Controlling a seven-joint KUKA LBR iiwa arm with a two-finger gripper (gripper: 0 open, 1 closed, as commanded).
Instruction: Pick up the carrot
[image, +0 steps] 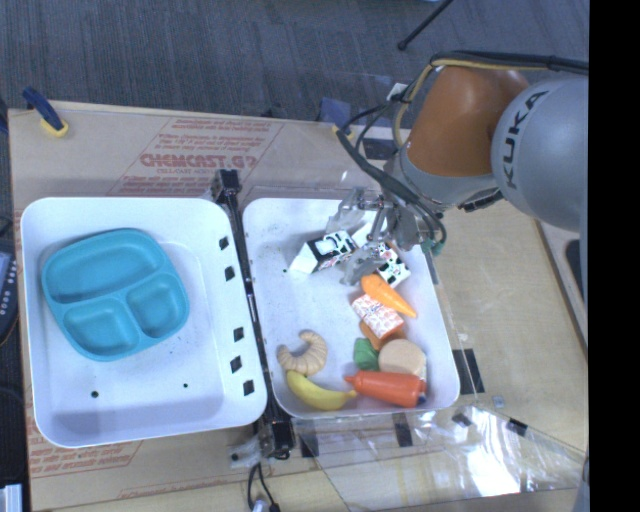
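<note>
Nearest the camera, along the near wall of the right bin (440, 340), lie a banana (315, 392) and a thick red-orange sausage-like piece (388, 387), with a croissant (305, 352) just behind the banana. Farther in sit a round tan piece (402, 358), a green piece (364, 353) and a small orange-and-white carton (379, 317).

Touching the far side of that carton is the carrot (387, 295), at the right middle of the bin. It is a short orange cone, blunt end to the far left, tip pointing near right, lying flat at a slant.

It looks like a hard plastic toy: likely light, stiff and smooth, so prone to slip along its taper. A pinch across the thicker half, square to its long axis, seems safest; the carton crowds one side there.

Just beyond the carrot's blunt end, over a black-and-white carton (333, 247), hangs the end effector (372, 243); whether it is spread or pressed together cannot be told amid the clutter. A blue tray (110, 292) lies in the left bin (60, 410) on the tabletop (500, 290).
</note>
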